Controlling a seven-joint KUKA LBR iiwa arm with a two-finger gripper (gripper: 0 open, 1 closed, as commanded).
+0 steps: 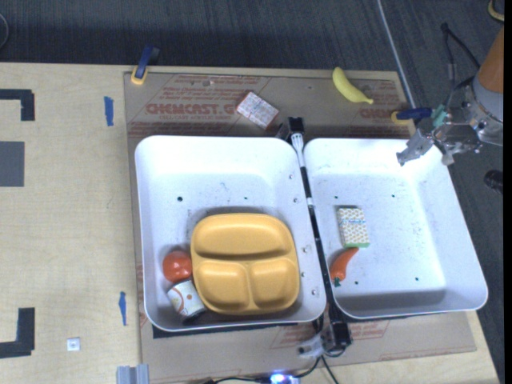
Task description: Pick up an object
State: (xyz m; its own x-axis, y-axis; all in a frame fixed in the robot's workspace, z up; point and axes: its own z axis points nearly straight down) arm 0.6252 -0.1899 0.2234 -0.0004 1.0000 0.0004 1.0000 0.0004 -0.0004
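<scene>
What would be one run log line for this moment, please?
gripper: above right bin far corner, holds nothing seen | right bin: small box, carrot | left bin: yellow tray | pick: not done

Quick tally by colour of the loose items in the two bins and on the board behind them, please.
Yellow: 2, tray, banana
Orange-red: 2, ball, carrot
White/patterned: 3, cup, sponge, packet
Total: 7
</scene>
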